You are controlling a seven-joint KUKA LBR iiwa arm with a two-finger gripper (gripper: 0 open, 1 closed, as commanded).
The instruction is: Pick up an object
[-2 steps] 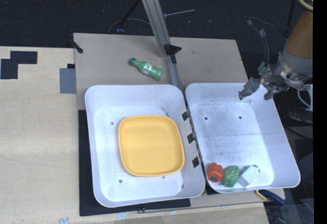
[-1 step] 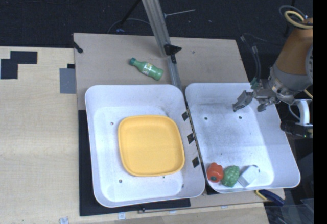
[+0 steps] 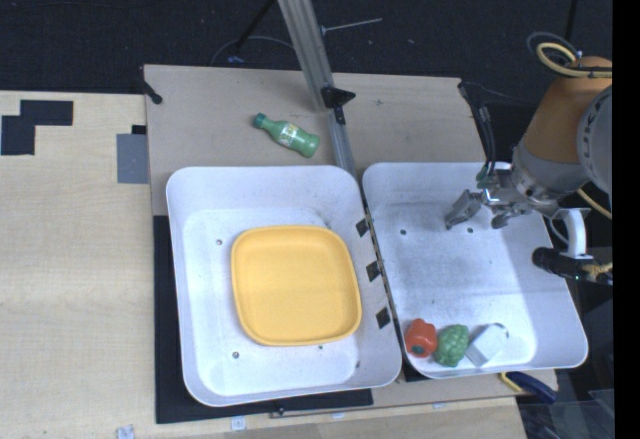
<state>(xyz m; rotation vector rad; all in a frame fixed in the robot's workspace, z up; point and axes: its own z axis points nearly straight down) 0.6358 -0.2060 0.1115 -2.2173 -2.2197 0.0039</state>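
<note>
You see the gripper open and empty above the right bin, far from the red pepper.

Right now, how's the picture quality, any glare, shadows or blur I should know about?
Camera view: soft overall, slightly blurry. The two white bins are brightly lit and nearly washed out, while the floor behind the bench is very dark. The yellow plate reads clearly. The small items in the right bin's near corner, a red-orange piece, a green one and a white one, are too fuzzy to identify. The gripper is blurred.

text: none legible | labels: green bottle label unreadable | numbers: none
</note>
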